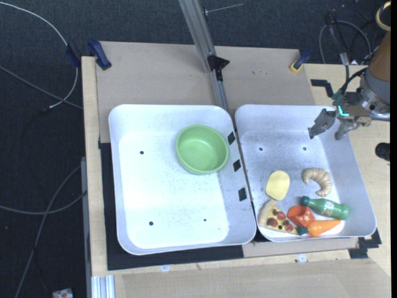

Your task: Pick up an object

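Here we see two white bins side by side on a bench. The left bin [133,228] has a green bowl [201,149] in it, close to its far edge and near the wall it shares with the other bin. The bowl sits upright.

The right bin [273,126] holds a small pile of toy food, all down by its near edge. We see a yellow round piece [278,184], and a tan croissant [318,179] just beside it. Nearer to us lies a green bottle [326,207] on its side. Under the bottle are a red piece [300,215] and an orange carrot [324,226], touching each other. A slice of pizza [275,218] lies at the near left corner of this bin.

The gripper [329,124] is up by the far right corner of the right bin, well apart from the food. Its two dark fingers are spread apart, and nothing is between them. A small blue-green light glows just above them. The grey arm [378,89] comes in from the right.
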You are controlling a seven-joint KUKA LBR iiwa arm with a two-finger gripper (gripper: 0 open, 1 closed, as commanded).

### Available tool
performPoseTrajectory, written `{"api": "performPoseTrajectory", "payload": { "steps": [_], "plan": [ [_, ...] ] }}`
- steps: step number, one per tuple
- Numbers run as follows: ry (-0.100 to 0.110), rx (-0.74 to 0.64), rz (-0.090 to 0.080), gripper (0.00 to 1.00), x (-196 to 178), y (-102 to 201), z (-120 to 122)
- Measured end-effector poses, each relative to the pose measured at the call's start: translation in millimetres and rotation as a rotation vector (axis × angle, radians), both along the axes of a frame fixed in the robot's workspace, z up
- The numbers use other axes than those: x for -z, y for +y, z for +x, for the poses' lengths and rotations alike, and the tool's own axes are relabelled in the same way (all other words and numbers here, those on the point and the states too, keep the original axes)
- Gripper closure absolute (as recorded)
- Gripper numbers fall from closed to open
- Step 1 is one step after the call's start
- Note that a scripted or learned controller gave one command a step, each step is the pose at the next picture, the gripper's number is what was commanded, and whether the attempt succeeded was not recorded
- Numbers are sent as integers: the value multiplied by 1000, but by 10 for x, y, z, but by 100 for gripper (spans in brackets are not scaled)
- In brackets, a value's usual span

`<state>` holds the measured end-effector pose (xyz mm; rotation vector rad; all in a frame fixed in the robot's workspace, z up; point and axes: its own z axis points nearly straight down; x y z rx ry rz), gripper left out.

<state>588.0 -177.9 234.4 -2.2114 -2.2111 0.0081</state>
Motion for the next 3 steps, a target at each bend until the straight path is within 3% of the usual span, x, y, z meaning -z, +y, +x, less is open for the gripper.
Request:
{"api": "performPoseTrajectory", "payload": {
  "steps": [1,3],
  "plan": [
    [-8,-1,-1,0,-40,-2,15],
    [0,0,0,0,1073,3,30]
  ]
}}
